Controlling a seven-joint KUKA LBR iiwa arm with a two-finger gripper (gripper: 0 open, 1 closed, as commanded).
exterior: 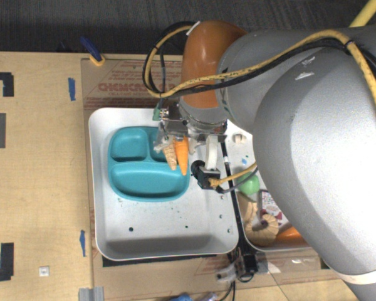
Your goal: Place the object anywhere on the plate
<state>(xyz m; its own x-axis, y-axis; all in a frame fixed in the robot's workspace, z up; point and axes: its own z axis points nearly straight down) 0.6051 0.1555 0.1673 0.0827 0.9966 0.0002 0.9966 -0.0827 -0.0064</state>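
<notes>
you have the tool point(173, 148) clenched on the carrot point(181, 157), which hangs point-down between its fingers. directly beneath the tool sits the right edge of the blue plate point(144, 184).

My arm point(313, 143) comes in from the right and takes up most of that side, its thick grey link slanting from the lower right toward the upper middle. The orange band point(203, 64) sits at the top centre, just above the wrist. Yellow and black cables loop over the link and around the band. Below the band the gripper point(175, 150) points down, jaws closed on an orange carrot point(182, 156).
</notes>
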